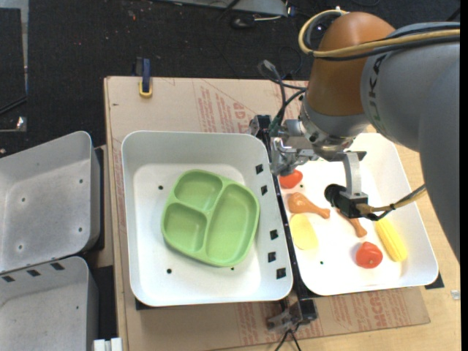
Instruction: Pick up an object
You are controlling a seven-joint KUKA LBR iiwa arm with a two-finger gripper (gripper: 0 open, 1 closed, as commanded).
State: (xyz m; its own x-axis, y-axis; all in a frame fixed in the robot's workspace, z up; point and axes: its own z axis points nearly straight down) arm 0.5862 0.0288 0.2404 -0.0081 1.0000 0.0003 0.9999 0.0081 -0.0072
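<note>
Tool (287, 156) sits at the far inner corner of the right bin (401, 168), hard against the wall it shares with the left bin (146, 174). From my feed I cannot tell whether it is open or closed: the wrist and its cabling cover the tip from above. A small red piece (291, 179) lies just under it on the near side, partly hidden by it. They look to be touching or nearly so, but I can't see the piece gripped, so I won't call it held.

All the other loose pieces are in the right bin too. An orange drumstick (307, 205) lies just nearer to me than the red piece, with a pale yellow piece (303, 234) next below it by the shared wall. Further right are a short orange stick (357, 228), a red tomato (369, 255) and a yellow corn cob (392, 240), close together and well apart from the tool.

The left bin has a green divided plate (210, 218) lying flat in its middle. Both bins rest on the brown desk (190, 101).
</note>
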